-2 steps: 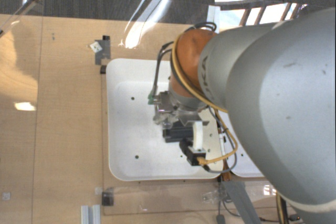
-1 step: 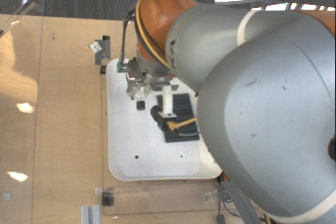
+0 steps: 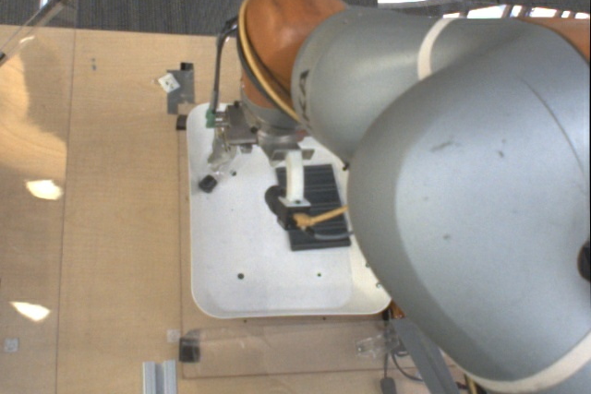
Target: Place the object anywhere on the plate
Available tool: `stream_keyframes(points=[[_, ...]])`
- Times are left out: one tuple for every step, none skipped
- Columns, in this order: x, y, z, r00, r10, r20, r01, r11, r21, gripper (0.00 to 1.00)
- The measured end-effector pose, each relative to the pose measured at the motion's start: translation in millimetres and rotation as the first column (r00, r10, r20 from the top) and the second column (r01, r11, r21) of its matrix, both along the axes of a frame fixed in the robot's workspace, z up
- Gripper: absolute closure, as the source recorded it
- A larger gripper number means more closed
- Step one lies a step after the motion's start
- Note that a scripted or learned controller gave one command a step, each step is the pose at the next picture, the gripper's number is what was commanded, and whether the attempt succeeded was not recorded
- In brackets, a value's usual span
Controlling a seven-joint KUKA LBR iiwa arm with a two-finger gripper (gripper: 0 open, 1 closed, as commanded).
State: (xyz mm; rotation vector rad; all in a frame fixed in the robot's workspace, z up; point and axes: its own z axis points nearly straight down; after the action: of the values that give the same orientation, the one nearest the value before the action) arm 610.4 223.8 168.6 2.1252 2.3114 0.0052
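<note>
A small black object (image 3: 207, 184) lies on the white bin (image 3: 249, 286), close to its left edge. My gripper (image 3: 222, 158) hangs just above and to the right of the object, near the bin's upper left corner. Nothing shows in the gripper. The big grey arm with its orange band covers the right half of the view and hides whatever lies under it. I cannot make out a separate plate.
A black bracket (image 3: 185, 88) with a white tag stands on the wooden bench just beyond the bin's top left corner. A small black clip (image 3: 189, 349) sits below the bin's lower left corner. Bare wood bench (image 3: 102, 217) stretches to the left.
</note>
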Motion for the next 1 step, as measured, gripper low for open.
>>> stream_keyframes(points=[[10.6,-44.1,-48.7,0.638,0.77,0.001,-0.77,0.638,-0.003,0.0]])
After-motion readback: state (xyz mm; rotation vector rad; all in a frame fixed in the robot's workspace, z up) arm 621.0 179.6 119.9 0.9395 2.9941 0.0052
